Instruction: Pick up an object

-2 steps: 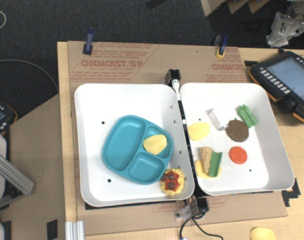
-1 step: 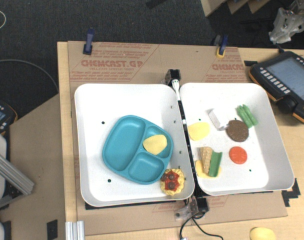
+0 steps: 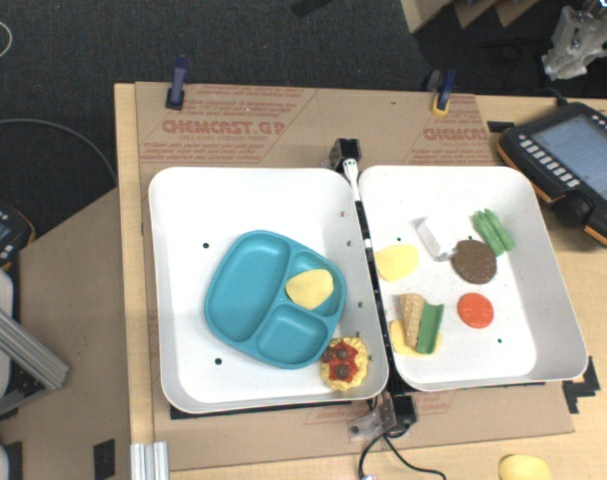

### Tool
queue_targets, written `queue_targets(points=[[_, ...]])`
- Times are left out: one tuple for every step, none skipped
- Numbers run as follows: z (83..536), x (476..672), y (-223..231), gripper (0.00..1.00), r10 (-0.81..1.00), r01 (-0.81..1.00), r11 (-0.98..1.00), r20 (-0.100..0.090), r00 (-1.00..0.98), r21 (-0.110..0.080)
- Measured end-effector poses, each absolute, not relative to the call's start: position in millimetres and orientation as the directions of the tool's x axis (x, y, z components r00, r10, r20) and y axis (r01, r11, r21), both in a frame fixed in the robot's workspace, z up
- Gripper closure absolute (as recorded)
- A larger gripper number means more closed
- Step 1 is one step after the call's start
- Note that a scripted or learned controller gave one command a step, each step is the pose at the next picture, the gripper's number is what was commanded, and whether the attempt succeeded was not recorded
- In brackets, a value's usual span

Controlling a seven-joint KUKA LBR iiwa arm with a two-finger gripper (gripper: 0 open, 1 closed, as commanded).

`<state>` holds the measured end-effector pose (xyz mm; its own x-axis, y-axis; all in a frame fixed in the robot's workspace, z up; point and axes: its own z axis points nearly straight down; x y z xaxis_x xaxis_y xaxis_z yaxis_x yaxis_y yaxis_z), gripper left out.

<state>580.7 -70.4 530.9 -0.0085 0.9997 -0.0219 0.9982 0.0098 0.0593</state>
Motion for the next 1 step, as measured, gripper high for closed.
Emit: queue_targets(points=[[541.7, 581.3, -70.3, 1.0, 1.0, 0.998, 0.01, -0.024, -0.009, 0.064]])
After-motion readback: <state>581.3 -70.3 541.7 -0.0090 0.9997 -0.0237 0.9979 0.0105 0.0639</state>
